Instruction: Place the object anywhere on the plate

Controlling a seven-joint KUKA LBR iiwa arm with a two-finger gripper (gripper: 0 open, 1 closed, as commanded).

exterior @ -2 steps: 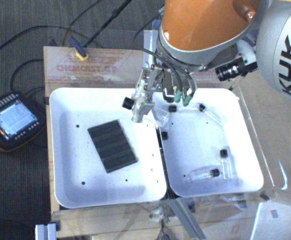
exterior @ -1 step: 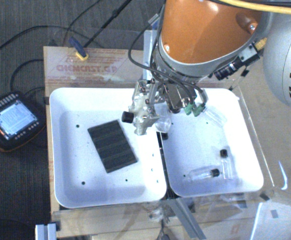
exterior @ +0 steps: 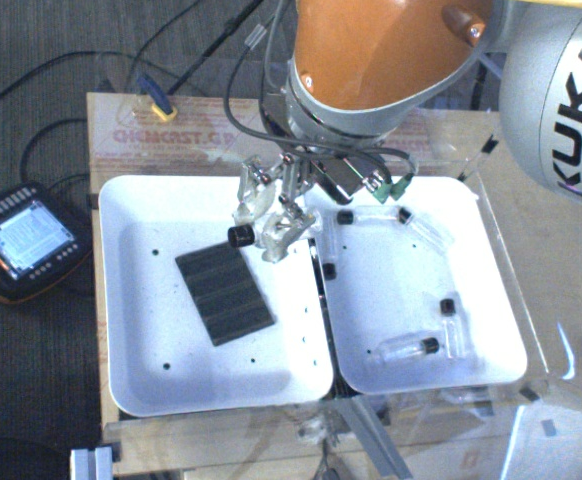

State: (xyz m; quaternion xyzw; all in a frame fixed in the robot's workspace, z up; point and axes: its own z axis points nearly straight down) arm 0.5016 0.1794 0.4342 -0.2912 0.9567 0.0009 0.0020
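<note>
From where I stand, the gripper (exterior: 274, 230) hangs low over the left bin (exterior: 136, 298), close to its far right corner and just inside the rim it shares with the right bin (exterior: 396, 283). Its working end is a tangle of bright metal from this angle (the big orange band (exterior: 371, 38) looms right over it), so I cannot tell whether it is clasping something or has let go.

The black ribbed plate (exterior: 224, 293) lies flat and askew in the middle of the left bin, its far corner near the gripper but not under it. The likely objects, clear vials with black caps, lie in the right bin. One (exterior: 401, 349) is on its side by the near edge, another (exterior: 453, 330) is beside it toward the near right corner, and a third (exterior: 426, 231) is up by the far edge. None rests on the plate, so I'd judge the placing is not yet done.
</note>
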